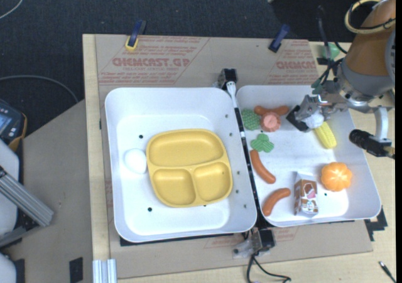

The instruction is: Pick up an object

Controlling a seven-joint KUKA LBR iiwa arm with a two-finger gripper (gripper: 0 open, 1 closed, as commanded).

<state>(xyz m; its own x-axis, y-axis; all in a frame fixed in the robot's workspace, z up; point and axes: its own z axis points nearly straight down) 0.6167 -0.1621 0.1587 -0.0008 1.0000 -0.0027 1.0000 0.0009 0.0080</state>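
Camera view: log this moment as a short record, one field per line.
left bin: yellow divided plate, white egg
right bin: corn cob, orange, two sausages, small carton, green pieces, pink piece
gripper: low over the right bin's far side, beside the corn cob
held: nothing visibly between the fingers

Arm [370, 43] in from right, wrist bent down-left.

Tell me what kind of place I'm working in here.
Likely a robotics lab test bench, not a kitchen: two shallow white bins on a clamped cardboard-covered board, plastic toy food such as an orange fruit, loose cables on dark carpet.
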